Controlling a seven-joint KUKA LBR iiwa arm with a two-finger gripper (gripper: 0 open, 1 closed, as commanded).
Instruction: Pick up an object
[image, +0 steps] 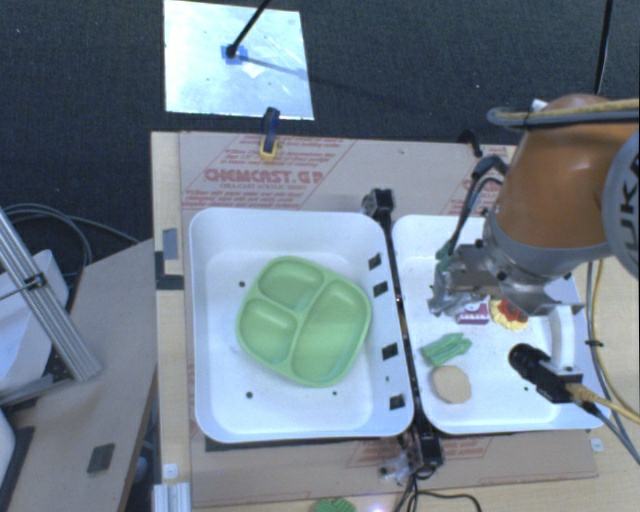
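Candidate things for the pick, all in the right bin (418, 245): one small purple-and-white packet (473, 315), one green pod (445, 349), one tan disc (451, 384) and one red-yellow piece (511, 316), four in all. The packet lies nearest the hand (447, 297), just beside it on the side towards the view's lower right, and is partly overlapped by the wrist housing; its long axis appears to run across the view, though it is too small to read with confidence. The pod lies near the hand, towards the view's lower edge, with its long axis running from lower left to upper right at a shallow slant. The disc sits just beyond the pod, close to the bin's near wall, and has no marked long axis. The red-yellow piece lies just beside the packet, on its right, under the arm (560, 180). The hand hangs low over the left half of the right bin; whether it is open or closed cannot be told from this view, and nothing can be seen held in it. Judged from this layout, the packet calls for the shortest move, a small shift towards the lower right. The left bin (222, 250) holds one green divided plate (303, 320), well apart from the hand. Two bins stand side by side on one bench (300, 165); there is one arm and one hand.
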